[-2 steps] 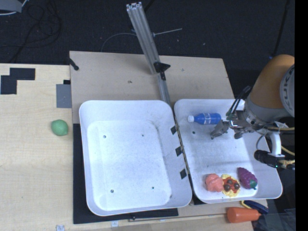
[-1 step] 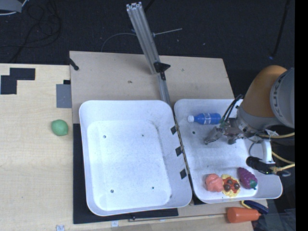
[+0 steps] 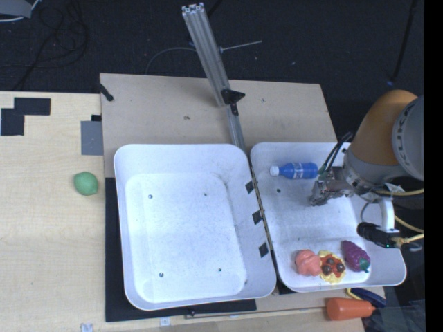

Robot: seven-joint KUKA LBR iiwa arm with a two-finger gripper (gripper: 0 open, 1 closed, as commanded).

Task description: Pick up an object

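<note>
The gripper (image 3: 322, 192) hangs low in the right bin (image 3: 291, 244), just below the blue bottle (image 3: 296, 170) by the bin's far edge. I cannot tell what it is doing. Nothing looks picked up yet, so the grab is left to do.

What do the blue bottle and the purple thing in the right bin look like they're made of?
Blue bottle: probably plastic, with a smooth blue body and white cap. Purple thing: likely moulded plastic or rubber toy fruit, with a bumpy, slightly shiny surface; too small to be sure.
</note>
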